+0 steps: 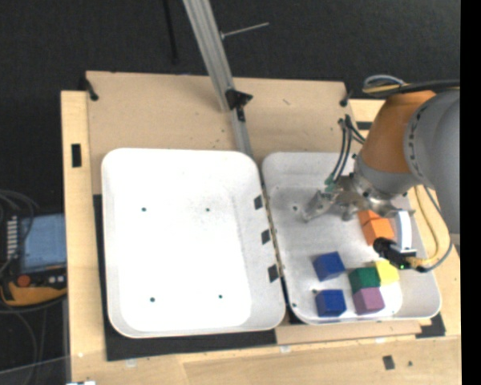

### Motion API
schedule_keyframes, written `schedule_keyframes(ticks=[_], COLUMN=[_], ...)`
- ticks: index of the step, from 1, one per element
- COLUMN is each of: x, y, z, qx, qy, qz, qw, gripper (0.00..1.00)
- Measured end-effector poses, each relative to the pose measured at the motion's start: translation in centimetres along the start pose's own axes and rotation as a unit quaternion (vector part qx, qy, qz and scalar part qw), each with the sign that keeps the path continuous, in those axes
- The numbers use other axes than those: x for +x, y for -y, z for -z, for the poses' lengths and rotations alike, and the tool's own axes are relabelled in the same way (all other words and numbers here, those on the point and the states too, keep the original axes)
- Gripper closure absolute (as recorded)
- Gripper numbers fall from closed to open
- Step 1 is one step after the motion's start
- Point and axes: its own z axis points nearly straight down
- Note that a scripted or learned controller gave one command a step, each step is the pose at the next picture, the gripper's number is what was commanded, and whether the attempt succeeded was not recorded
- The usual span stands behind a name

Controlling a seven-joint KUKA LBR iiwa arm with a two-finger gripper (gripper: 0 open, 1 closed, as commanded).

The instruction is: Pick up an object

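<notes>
Bins sit side by side on the bench, so going left to right: the left bin [184, 239] is plain white with a few tiny dark dots on its floor. The right bin [293, 183] has all the blocks, bunched toward its near end. Two blue cubes first, one [329, 265] above the other [331, 302], a bit apart. Next comes a green cube [364, 278] right above a purple cube [369, 299], with a yellow block [387, 272] touching the green one. An orange block [378, 229] lies partly under the arm. The gripper [314, 208] hangs over bare bin floor, well clear of the blocks. Open or closed? Can't tell, too blurry.
</notes>
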Motion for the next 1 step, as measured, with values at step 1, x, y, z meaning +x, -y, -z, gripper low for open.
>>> schedule_keyframes(ticks=[1], x=[-0.03], y=[-0.12], z=[1.32], qx=[-0.002], qy=[-0.001], qz=[-0.003], qw=[1.0000], gripper=[1.00])
